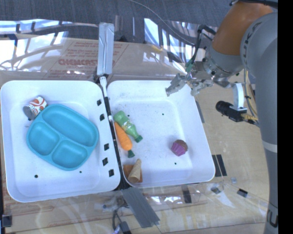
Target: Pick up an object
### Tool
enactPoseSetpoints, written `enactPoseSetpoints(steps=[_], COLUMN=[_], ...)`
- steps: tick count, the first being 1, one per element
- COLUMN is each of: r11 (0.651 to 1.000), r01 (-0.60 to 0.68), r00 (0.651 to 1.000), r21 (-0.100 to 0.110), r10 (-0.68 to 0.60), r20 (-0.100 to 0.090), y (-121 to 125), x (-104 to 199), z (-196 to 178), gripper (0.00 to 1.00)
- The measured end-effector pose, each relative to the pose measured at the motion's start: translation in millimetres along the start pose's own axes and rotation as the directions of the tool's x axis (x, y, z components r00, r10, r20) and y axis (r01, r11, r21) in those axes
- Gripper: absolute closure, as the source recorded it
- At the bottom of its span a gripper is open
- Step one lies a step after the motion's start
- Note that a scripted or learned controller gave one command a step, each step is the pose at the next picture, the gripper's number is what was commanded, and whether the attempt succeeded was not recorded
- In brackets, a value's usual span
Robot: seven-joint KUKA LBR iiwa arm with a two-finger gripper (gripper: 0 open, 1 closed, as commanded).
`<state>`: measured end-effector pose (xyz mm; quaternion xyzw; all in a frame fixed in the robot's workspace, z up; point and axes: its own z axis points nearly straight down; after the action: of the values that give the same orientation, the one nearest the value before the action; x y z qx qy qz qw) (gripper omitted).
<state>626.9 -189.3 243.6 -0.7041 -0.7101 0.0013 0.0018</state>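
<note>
Purple ball [179, 147], right bin [151, 96]

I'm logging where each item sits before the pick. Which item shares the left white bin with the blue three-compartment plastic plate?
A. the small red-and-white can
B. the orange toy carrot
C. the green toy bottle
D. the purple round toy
A: the small red-and-white can lies in the left white bin, at the upper left edge of the blue three-compartment plastic plate; the other three lie in the right bin.
</note>
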Motion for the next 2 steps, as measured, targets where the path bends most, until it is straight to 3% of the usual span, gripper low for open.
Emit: enactPoseSetpoints(steps=[1, 2], r11=[0.999, 0.996], r01=[0.032, 0.094], r00=[1.000, 0.996], r21=[-0.002, -0.005], r10=[-0.032, -0.094], r20=[0.000, 0.001], y=[-80, -122], x=[-20, -19], z=[151, 151], gripper=[0.00, 0.00])
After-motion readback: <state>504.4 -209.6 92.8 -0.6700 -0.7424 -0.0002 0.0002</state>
